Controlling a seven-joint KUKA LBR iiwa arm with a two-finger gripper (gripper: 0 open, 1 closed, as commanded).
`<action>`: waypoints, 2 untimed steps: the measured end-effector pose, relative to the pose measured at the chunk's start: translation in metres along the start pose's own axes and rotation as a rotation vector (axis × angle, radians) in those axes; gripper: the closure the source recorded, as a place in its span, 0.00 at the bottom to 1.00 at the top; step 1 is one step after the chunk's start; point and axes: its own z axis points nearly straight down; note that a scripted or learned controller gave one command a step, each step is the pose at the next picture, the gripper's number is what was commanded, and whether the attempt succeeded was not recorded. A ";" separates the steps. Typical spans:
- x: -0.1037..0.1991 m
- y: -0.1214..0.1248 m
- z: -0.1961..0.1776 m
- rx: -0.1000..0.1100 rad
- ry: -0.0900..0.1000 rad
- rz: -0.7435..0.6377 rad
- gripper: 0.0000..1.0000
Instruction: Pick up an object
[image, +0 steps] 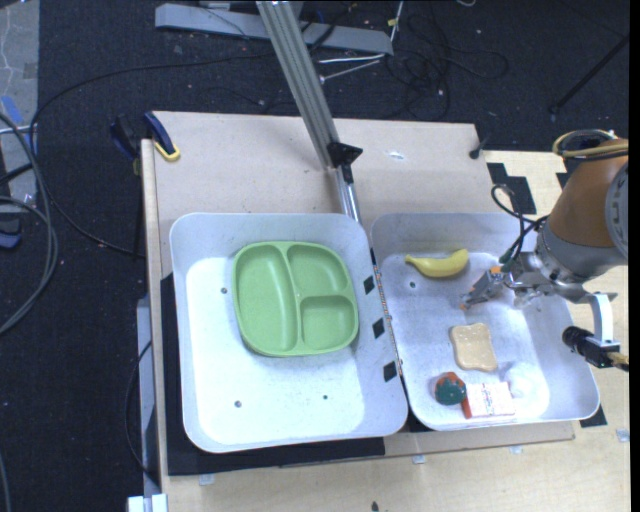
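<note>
The right bin holds a yellow banana near its far edge, a slice of toast in the middle, a red and green round toy and a white and red carton at the near edge. My gripper reaches in from the right and hovers low over the bin floor, between the banana and the toast, touching neither. Nothing shows between its fingers.
In the left bin lies a green divided plate. A metal pole slants up from between the bins at the back. The arm's orange band and grey wrist hang over the right bin's far right side.
</note>
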 end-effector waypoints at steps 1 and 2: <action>0.000 0.000 0.006 -0.002 -0.002 -0.001 0.00; 0.000 0.001 -0.006 -0.006 -0.004 -0.002 1.00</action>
